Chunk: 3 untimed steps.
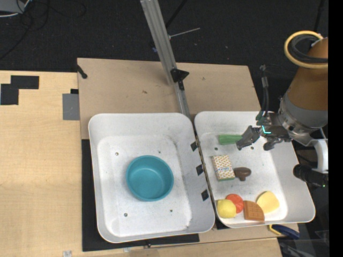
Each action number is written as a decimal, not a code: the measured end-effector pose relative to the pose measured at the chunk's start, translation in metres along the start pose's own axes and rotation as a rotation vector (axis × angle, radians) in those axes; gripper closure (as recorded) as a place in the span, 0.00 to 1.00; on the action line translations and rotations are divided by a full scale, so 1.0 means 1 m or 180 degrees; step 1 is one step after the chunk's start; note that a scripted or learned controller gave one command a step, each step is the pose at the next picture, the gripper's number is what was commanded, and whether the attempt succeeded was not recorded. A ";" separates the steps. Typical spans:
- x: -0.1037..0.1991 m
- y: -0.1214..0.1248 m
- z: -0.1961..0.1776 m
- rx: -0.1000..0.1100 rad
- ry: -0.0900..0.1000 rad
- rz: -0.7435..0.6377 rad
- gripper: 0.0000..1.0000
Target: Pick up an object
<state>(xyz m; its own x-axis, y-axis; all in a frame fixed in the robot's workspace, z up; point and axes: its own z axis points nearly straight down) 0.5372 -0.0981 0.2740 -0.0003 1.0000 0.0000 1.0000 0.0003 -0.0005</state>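
Observation:
The right bin (300, 197) holds several small items. A green piece (229, 139) lies near its back, a beige patterned box (223, 167) in the middle, and a brown lump (243, 172) just right of the box. At the front sit a yellow ball (226, 209), a red ball (235, 199), an orange-brown wedge (254, 211) and a yellow block (268, 202). My gripper (259, 139) hangs over the back of this bin, just right of the green piece, open with nothing between its fingers.
A teal bowl (149, 178) sits in the left bin (107, 143). A slanted metal rail (163, 42) rises behind the divide between the bins. The arm's grey and orange body (308, 90) fills the right side.

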 end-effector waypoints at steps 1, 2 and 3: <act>0.000 0.000 0.000 0.0000 0.0000 0.0000 0.00; 0.007 0.003 0.059 0.0014 0.0001 -0.0001 0.00; 0.000 -0.005 0.111 0.0011 0.0000 0.0002 0.00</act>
<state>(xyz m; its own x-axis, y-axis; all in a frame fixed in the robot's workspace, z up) 0.5323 -0.0979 0.1633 0.0004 1.0000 0.0000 1.0000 -0.0004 -0.0040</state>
